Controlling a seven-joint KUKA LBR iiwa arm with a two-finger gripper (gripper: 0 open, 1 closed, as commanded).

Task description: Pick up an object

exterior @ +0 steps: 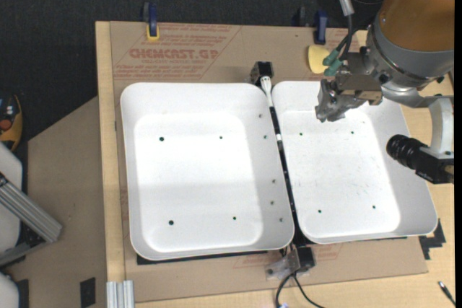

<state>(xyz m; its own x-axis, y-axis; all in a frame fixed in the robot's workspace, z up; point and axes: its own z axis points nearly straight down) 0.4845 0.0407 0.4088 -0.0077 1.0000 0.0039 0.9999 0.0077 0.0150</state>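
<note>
Gripper (pixel 330 112) position: above the far edge of the right bin (pixel 346 205), toward 1 o'clock in the camera view. Finger state cannot be determined; the fingertips merge into one dark grey mass against the white floor. No object can be identified between them, and no loose object for picking can be made out in either bin.

A small yellow item (pixel 317 58) lies on the board (pixel 188 54) just beyond the right bin's far rim, at about 11 o'clock from the gripper; its shape is partly hidden by the wrist hardware and a teal cable fitting (pixel 333 63).

Left bin (pixel 195 177): four small dark dots on its floor.

Legible writing: red print on the board at 12 o'clock reads "CHEMCAST G.P"; the smaller lines around it are unreadable.

The arm (pixel 419 3) is cut off by the top and right borders.
</note>
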